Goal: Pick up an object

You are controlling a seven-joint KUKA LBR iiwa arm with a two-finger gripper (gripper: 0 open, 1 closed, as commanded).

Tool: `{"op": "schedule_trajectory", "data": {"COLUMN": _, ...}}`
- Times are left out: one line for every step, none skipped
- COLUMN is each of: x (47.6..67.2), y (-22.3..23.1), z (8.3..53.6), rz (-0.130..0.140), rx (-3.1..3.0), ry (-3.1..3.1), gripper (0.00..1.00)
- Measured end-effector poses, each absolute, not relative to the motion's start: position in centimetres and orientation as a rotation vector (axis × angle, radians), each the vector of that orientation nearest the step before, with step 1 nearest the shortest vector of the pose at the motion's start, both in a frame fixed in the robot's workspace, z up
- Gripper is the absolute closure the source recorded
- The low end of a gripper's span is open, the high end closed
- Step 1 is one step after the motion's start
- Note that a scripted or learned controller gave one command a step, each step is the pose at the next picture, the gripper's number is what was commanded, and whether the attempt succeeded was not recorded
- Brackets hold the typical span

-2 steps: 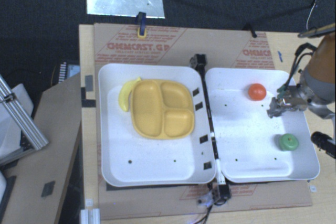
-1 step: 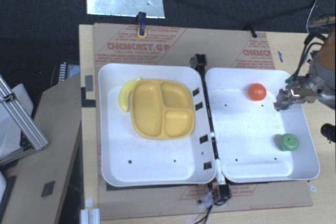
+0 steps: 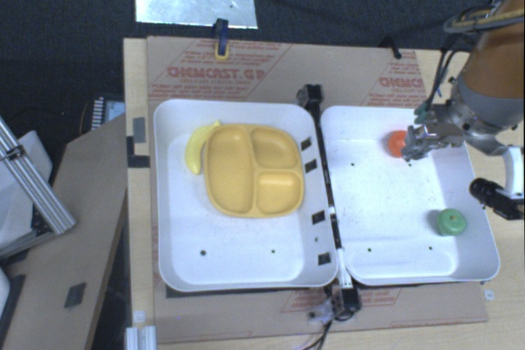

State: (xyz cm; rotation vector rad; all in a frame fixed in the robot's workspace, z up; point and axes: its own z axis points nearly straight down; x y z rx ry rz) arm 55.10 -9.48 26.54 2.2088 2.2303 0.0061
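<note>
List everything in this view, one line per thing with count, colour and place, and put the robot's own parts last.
bins: two, white, side by side on the bench
divided plate: one, yellow, middle of the left bin
banana: one, yellow, left bin, against the plate's left edge
orange object: one, orange, upper part of the right bin, partly behind the gripper
green round object: one, green, right bin, near its right wall
arm: one, grey and orange, entering from the right
gripper: one, grey, at the orange object

Both bins (image 3: 246, 275) are white. The left one holds a yellow sectioned tray (image 3: 250, 170) with a paler yellow, perhaps banana-shaped, piece (image 3: 195, 148) beside it. The right one holds an orange object (image 3: 396, 143) and a green one (image 3: 449, 221).
</note>
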Motion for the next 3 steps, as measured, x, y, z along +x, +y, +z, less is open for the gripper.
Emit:
{"op": "schedule_trajectory", "data": {"x": 56.9, "y": -4.0, "z": 24.8, "rz": 0.003, "rx": 2.21, "ry": 2.233, "gripper": 1.0}}
{"op": "schedule_trajectory", "data": {"x": 58.7, "y": 1.6, "z": 25.2, "rz": 0.006, "rx": 2.209, "ry": 2.233, "gripper": 1.0}}
{"op": "schedule_trajectory", "data": {"x": 61.0, "y": 6.8, "z": 25.2, "rz": 0.006, "rx": 2.21, "ry": 2.231, "gripper": 1.0}}
